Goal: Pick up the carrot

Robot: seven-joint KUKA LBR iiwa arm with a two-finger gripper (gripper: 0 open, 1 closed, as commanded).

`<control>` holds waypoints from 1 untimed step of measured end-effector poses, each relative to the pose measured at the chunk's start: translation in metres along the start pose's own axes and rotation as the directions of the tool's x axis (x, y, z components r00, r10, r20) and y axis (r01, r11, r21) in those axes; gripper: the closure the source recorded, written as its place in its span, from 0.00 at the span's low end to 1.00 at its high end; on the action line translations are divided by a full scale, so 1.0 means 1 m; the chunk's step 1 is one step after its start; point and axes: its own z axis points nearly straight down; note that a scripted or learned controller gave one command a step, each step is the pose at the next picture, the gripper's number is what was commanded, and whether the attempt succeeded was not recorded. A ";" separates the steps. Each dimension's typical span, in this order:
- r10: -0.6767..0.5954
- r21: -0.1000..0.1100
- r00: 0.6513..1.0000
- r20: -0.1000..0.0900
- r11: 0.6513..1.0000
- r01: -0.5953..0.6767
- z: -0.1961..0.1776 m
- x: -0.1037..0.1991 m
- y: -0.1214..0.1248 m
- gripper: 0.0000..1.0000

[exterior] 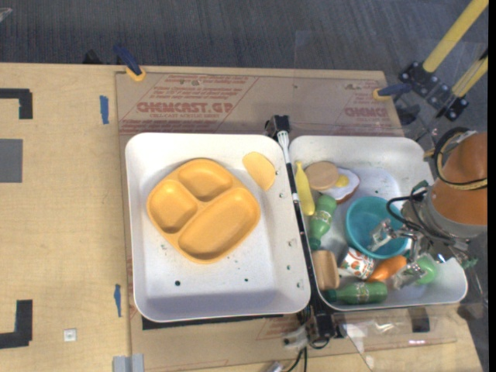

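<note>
Standing on a wooden bench (62, 208), the right bin (372, 149) holds the carrot (387, 268); the gripper (399, 248) state is unclear.

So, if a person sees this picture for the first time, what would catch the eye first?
Probably the big orange divided plate, lying alone in the middle of the left bin. Next, the crowded right bin, where a teal bowl, a green cucumber and the orange carrot lie close together. The gripper is low over that pile, just above the carrot.
</note>
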 end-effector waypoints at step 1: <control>-0.365 0.016 0.931 0.006 0.931 0.365 -0.001 -0.009 0.005 0.00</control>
